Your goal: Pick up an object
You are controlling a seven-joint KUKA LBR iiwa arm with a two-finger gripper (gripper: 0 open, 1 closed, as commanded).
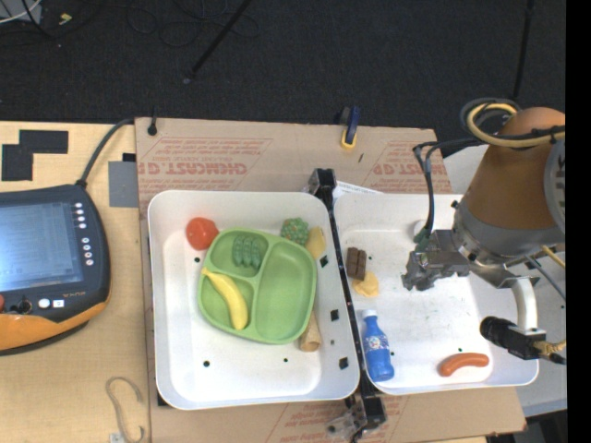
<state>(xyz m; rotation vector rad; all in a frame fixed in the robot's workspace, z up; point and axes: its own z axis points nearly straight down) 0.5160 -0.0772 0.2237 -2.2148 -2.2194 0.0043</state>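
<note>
- your arm (517,183) reached in over the right bin (434,220), with the hand (420,270) low over that bin's bare middle, closer to its far edge than its near one.
- you could not tell from this slant how wide the hand stood; nothing showed between its tips, so count it as carrying nothing.
- candidates in the right bin: a brown block (356,262) and a yellow piece (367,287) just beside it at the left wall, a blue bottle (376,346) lying toward the near left corner, and an orange sausage (463,365) near the near edge.
- the left bin (175,340) carried a green divided plate (277,293) with a banana (226,298), and a red tomato (200,233) beside it.
- by my reading, you were at the approach step, with no grasp made.
- the next move called for choosing one target, likely the brown block or yellow piece as nearest, centring the hand above it, then descending clear of the bin wall.
</note>
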